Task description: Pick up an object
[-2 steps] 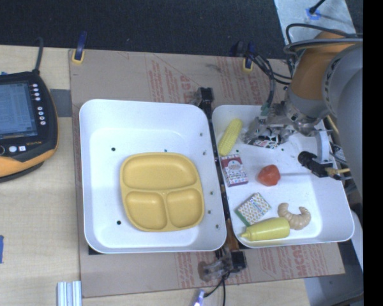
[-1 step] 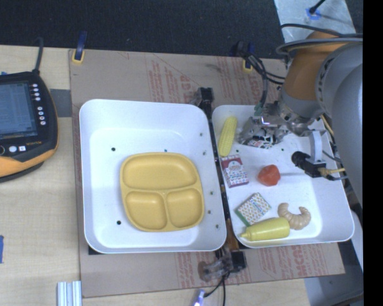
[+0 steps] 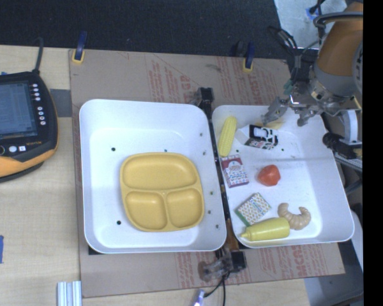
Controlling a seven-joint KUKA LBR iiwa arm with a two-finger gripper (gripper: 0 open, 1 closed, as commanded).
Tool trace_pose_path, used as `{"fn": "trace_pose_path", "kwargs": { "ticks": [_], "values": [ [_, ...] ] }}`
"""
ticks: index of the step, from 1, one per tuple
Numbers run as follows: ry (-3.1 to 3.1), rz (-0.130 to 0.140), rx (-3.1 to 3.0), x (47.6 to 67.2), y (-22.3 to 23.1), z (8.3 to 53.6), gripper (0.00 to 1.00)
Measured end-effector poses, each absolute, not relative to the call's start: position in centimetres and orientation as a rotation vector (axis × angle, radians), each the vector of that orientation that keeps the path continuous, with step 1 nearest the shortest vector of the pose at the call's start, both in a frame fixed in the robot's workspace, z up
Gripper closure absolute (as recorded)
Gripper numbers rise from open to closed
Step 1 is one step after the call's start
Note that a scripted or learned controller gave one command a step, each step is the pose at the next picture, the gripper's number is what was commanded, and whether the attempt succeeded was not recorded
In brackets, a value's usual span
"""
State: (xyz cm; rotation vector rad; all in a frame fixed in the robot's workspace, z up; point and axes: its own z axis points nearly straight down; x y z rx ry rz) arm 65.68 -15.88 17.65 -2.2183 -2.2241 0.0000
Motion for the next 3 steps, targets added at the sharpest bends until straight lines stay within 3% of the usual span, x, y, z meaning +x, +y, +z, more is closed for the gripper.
{"fn": "trace_pose_path", "kwargs": {
  "ticks": [1, 2, 3],
  "values": [
    [-2.221, 0.003, -2.216, 65.6, -20.0, 14.6, 0.0],
    [-2.236, -0.012, -2.228, 63.1, -18.2, 11.0, 0.0],
    [-2.225, 0.001, -2.216, 65.7, -14.3, 12.7, 0.0]
  ]
}}
